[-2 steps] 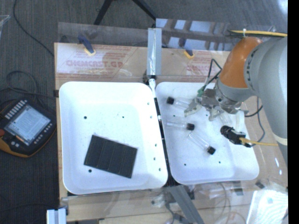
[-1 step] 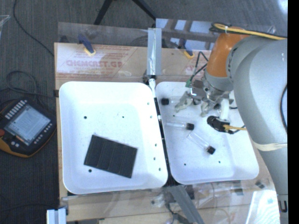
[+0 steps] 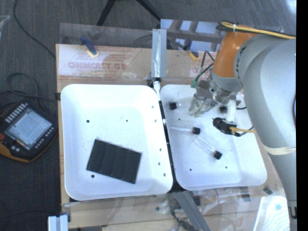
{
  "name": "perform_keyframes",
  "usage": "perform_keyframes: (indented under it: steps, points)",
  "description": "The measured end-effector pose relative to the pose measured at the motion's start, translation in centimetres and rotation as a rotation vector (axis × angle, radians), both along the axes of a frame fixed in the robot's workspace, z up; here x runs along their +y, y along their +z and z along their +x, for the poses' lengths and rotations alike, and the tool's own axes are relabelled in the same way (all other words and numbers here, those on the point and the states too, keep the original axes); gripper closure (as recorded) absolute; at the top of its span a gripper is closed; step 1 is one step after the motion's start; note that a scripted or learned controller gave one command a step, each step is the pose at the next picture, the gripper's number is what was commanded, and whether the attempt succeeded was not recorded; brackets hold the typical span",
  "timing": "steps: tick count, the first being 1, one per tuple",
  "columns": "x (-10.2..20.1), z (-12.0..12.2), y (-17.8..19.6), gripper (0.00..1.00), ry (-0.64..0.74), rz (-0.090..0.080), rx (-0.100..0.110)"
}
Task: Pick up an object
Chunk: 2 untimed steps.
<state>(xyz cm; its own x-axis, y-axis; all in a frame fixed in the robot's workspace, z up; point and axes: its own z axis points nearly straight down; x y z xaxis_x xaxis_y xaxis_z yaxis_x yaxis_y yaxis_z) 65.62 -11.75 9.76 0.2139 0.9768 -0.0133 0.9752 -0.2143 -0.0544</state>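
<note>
Lowest in view, the black ribbed slab (image 3: pixel 114 161) lies in the left bin (image 3: pixel 77 100), far left of the gripper (image 3: pixel 198 110), whose parted fingers hang above clear tubes (image 3: pixel 183 127) in the right bin (image 3: pixel 240 172).

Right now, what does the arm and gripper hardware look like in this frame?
The arm has a bulky, rounded grey shell with an orange band above the wrist. A yellow cable runs over the top of the band, and thin dark wires trail beside it. The gripper below is a small metallic grey unit with pale fingers.
</note>
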Motion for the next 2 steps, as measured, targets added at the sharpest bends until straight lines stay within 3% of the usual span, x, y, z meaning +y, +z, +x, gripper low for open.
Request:
perform_keyframes:
  steps: [1, 2]
  points:
    - [-0.1, 0.0, 0.9, 1.00, 0.000, -0.004, 0.003]
    - [-1.0, 0.2, -0.6, 1.00, -0.312, -0.007, -0.065]
